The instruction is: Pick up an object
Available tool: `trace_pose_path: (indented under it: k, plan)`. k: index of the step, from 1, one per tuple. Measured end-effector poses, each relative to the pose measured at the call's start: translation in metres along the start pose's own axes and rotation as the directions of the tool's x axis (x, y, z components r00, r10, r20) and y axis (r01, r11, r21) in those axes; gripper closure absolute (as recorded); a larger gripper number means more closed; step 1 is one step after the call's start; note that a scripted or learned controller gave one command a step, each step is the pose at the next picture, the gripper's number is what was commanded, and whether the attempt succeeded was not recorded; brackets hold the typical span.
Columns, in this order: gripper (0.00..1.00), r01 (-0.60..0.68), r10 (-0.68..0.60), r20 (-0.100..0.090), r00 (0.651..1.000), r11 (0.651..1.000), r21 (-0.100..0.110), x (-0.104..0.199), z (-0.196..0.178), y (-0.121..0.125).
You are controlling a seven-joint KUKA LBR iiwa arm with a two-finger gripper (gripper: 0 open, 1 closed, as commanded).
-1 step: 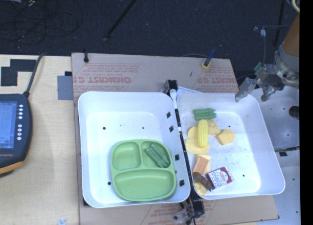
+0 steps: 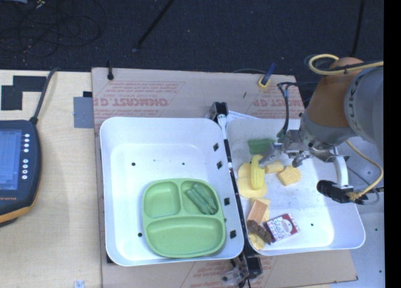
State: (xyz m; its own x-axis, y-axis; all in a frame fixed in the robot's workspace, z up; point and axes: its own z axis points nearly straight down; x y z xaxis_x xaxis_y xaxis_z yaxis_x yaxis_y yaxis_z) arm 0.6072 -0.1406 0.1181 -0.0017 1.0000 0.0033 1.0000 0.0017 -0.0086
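Note:
My gripper (image 2: 288, 154) hangs low in the upper part of the right bin (image 2: 338, 230), with the grey arm and its orange band (image 2: 329, 102) behind it to the right. Just below the gripper lies a yellow cheese wedge (image 2: 289, 176), and a small pale yellow piece (image 2: 274, 167) sits to its left. A green block (image 2: 257, 146) sits left of the gripper. Further left, a yellow corn cob (image 2: 255, 170) rests on a yellow disc (image 2: 248, 186). Nothing can be made out in the gripper's grasp.
Near the right bin's front lie a tan block (image 2: 259, 208), a brown item (image 2: 259, 231) and a red packet (image 2: 281, 226). The left bin (image 2: 119, 155) holds a green divided plate (image 2: 160, 202) with green beans (image 2: 200, 199). A black cable plug (image 2: 332, 189) hangs at the right.

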Motion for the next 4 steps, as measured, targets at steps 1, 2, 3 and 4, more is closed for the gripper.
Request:
trace_pose_path:
  k: [1,2,3,4]
  plan:
    - [0.00,-0.008,0.008,0.014,1.000,1.000,-0.015,0.040,0.021,-0.015]
    - [0.00,-0.005,0.005,0.015,1.000,1.000,-0.010,0.039,0.030,0.038]
    - [1.00,-0.004,0.004,0.005,1.000,1.000,-0.004,0.043,0.019,0.036]
    - [0.00,-0.005,0.005,0.014,1.000,1.000,-0.004,0.039,0.019,0.036]
